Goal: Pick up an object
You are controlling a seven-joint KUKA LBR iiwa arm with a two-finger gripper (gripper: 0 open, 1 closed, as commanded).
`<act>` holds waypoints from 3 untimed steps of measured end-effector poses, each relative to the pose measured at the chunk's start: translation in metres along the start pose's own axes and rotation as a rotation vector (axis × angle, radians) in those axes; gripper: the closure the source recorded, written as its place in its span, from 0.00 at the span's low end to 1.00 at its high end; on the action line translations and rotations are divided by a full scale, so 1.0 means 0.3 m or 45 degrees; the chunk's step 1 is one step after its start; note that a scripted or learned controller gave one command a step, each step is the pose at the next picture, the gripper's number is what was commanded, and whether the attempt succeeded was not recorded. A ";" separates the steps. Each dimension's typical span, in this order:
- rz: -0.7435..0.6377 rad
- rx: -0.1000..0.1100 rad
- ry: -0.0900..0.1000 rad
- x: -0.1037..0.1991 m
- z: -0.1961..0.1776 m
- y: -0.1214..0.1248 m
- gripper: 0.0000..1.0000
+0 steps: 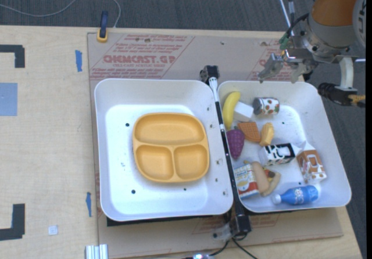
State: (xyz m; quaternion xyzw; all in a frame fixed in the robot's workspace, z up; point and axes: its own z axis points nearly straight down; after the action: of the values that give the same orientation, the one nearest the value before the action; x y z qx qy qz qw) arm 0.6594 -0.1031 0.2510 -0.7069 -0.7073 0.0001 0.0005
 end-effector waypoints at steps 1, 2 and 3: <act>0.001 -0.006 -0.002 0.015 0.424 -0.018 0.00; 0.000 -0.005 -0.001 -0.011 0.534 -0.253 0.00; 0.001 -0.021 -0.006 0.011 0.537 -0.425 0.00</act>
State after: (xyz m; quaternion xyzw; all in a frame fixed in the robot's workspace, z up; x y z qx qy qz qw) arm 0.5318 -0.0998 0.0900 -0.7072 -0.7070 -0.0040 -0.0070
